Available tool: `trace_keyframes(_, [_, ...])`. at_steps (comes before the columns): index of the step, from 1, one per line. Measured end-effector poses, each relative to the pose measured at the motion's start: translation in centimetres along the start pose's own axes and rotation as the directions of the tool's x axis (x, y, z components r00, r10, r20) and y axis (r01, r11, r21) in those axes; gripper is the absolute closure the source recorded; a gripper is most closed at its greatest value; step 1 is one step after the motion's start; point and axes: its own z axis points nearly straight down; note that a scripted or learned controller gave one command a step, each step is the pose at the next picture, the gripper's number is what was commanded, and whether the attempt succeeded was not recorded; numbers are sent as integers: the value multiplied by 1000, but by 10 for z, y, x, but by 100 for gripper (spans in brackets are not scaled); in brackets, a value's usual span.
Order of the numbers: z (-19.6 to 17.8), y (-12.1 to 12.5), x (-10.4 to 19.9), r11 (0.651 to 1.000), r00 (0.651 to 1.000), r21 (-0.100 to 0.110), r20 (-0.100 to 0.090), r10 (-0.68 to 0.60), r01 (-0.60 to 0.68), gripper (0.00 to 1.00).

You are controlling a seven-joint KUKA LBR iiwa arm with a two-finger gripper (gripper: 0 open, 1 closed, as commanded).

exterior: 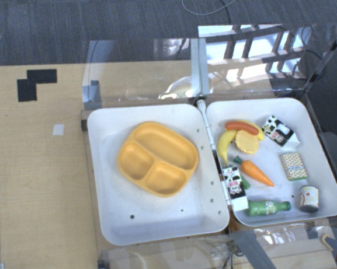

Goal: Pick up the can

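In the near right corner of the right bin (pixel 259 109), the can (pixel 308 198) stands small and roughly upright, its pale top facing up, close against the bin's right wall and its front rim. That corner is the main hazard: a descent aimed a little too far right or too near could land on the rim instead of straddling the can, and there looks to be little room between can and wall for a jaw to slip in. A round can may also roll or skid away if it is pinched off centre, or tip if it is nudged from above. Just to its left lies a green bottle (pixel 269 208) on its side, cap end pointing toward the can; a wide approach from that side could knock it or close on it by mistake. A tan patterned box (pixel 292 166) lies just behind the can, apart from it but close enough to be clipped. Farther off are a carrot (pixel 257 173), two cow-print cartons (pixel 234 184), a banana (pixel 225 145) and a sausage (pixel 242 127), all well clear. The left bin (pixel 123 223) holds a yellow divided plate (pixel 158 158). Whether the gripper is open or closed I cannot tell, so I judge the pick as not yet begun
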Motion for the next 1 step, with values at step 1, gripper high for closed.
trace_keyframes(1, [-12,2,1,1000,1000,-7,3,-7,7,100])
